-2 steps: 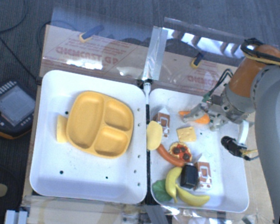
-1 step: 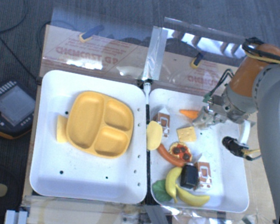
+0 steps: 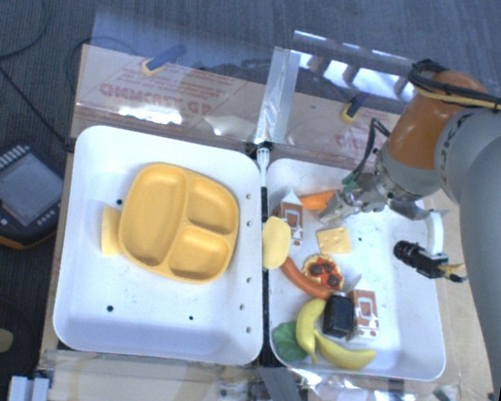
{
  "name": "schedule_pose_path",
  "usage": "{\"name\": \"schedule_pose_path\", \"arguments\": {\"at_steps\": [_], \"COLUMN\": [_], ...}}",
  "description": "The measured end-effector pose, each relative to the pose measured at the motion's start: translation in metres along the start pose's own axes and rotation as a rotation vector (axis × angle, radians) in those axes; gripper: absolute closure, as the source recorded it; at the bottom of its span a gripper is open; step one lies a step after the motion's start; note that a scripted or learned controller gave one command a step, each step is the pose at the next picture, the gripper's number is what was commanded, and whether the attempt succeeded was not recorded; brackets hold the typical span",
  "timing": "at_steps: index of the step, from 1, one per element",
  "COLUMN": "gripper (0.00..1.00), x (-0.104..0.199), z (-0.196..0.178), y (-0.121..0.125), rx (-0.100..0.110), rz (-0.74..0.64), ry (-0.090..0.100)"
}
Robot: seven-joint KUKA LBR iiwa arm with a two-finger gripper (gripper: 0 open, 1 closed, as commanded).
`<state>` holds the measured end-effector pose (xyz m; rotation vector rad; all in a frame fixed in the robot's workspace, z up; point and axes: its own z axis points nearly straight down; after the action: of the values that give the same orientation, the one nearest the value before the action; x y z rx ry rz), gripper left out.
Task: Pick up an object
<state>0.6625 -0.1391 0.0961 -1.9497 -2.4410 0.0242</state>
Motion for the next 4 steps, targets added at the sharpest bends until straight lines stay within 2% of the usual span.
{"name": "schedule_pose_path", "arguments": {"at_steps": [1,2,3,4], "gripper": [1.0,1.0,0.0,0.0], "x": [0.001,0.068,0.068,0.038], "z": [0.007,-0.088,-0.088,-0.016], "y": [0.001,0.02,0.02,0.002], "rx": [0.002,-0.023,-0.022,-0.023], "rz": [0.002,0.061,0.061,0.117], "ry": [0.0,-0.004,-0.004,-0.003]}}
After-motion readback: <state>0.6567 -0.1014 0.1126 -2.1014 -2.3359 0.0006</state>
